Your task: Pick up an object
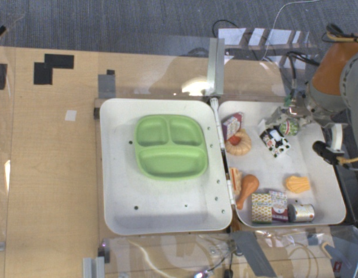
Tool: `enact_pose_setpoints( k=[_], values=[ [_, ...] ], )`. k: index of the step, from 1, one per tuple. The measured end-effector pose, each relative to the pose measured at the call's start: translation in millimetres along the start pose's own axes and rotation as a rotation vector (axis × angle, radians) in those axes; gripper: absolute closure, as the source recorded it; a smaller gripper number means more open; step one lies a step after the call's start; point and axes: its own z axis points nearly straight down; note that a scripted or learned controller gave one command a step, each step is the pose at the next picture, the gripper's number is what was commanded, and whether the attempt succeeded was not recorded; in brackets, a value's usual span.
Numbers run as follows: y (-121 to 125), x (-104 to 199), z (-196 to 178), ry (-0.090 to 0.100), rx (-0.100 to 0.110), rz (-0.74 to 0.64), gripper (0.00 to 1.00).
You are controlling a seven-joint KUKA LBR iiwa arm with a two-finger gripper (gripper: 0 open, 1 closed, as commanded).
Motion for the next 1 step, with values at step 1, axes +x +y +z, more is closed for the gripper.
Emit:
enact_pose_setpoints(
  k=[1],
  values=[
    [4.5,-2.1,-15.7,-0.008,-0.015,-0.007,1.00]
  ],
)
